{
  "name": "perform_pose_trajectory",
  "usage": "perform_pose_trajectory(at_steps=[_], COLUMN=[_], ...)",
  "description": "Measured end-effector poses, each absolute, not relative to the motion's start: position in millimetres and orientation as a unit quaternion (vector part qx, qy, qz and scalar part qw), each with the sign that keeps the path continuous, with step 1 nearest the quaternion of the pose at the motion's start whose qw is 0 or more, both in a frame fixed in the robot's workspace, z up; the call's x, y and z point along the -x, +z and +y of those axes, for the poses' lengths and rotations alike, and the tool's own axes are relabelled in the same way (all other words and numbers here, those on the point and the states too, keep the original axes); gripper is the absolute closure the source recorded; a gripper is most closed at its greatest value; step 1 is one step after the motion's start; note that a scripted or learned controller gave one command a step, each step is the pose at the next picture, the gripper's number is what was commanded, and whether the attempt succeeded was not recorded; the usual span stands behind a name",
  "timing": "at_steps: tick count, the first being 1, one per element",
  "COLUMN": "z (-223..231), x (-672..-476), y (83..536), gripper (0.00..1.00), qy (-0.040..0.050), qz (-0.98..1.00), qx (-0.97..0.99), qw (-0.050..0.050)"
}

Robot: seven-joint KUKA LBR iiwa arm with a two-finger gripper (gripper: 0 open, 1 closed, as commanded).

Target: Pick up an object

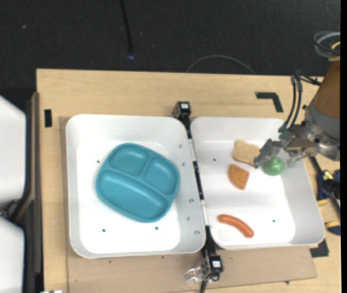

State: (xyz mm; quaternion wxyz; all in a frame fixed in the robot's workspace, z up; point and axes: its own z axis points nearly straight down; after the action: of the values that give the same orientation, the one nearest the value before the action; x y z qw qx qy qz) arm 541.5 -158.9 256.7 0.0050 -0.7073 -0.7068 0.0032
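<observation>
Your wooden tabletop (51, 224) carries two white bins side by side. The left bin (82, 224) holds a teal divided plate (138, 181), lying flat near its middle. The right bin (295, 224) holds the smaller things: a red sausage (235, 225) near the front, a pale piece of bread (245, 151) toward the back, and an orange waffle piece (239, 176) just beside it. The pincer (275, 159) reaches in from the right over this bin, with a small green ball (275, 166) between its fingers; you see it clenched on the ball.
</observation>
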Motion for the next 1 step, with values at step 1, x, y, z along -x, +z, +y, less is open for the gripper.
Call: perform_pose_trajectory(at_steps=[1], z=[-158.5], x=[-543.8], y=[263.8], gripper=[0.0], qy=[-0.0005], qz=[-0.708], qx=[0.706], qw=[-0.001])
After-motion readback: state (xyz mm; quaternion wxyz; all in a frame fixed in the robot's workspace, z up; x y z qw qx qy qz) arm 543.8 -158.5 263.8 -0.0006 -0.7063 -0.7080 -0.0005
